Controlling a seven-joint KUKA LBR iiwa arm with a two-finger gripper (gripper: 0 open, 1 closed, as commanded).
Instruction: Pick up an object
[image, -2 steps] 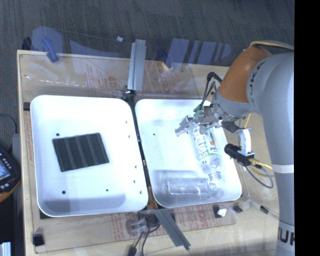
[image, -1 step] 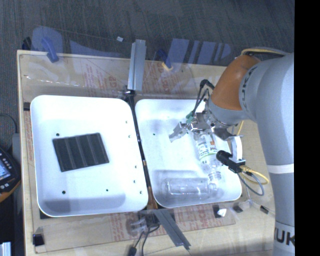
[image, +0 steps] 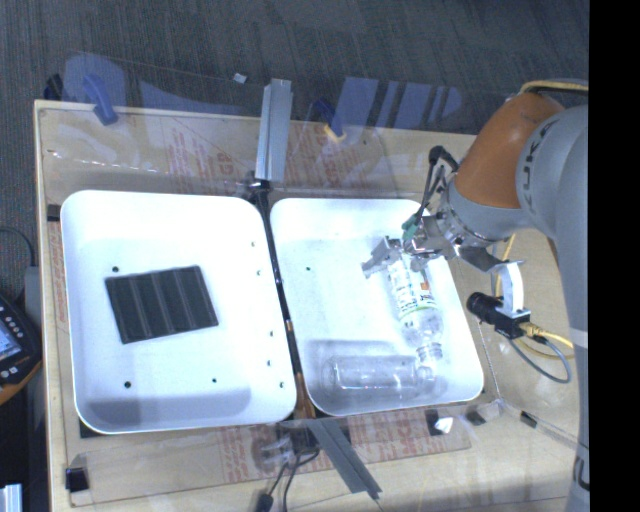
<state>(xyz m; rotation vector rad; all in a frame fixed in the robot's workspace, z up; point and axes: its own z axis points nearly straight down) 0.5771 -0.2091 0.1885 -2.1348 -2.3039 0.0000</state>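
Note:
A clear plastic bottle with a white label (image: 412, 297) lies in the right bin (image: 320, 300), along its right side, pointing toward the near right corner. A second clear bottle (image: 375, 373) lies on its side along that bin's near wall. My gripper (image: 388, 256) sits low over the far end of the labelled bottle, touching or nearly touching it. The grey wrist and orange band rise behind it to the right. A dark ribbed rectangular block (image: 161, 303) lies flat in the left bin (image: 90, 230).
The two bins meet at a dark divider (image: 280, 300) running down the middle. A metal post (image: 271, 130) stands behind the bins. Cables and a black connector (image: 497, 310) hang just outside the right bin's right wall.

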